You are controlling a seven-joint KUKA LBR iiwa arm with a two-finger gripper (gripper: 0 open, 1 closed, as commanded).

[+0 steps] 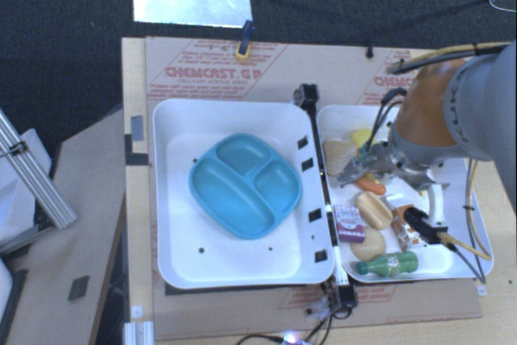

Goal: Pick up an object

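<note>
To the left of your gripper (353,171), the blue sectioned plastic plate (245,185) lies in the left white bin (174,125); the green plastic bottle (388,263) lies nearer you, below the gripper.

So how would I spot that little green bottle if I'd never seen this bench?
Find the right-hand white bin, the one crowded with toy food under the grey arm. Go to its near edge: the green bottle lies on its side there, beside a pale potato-like lump. It is the only green thing in that bin.
</note>
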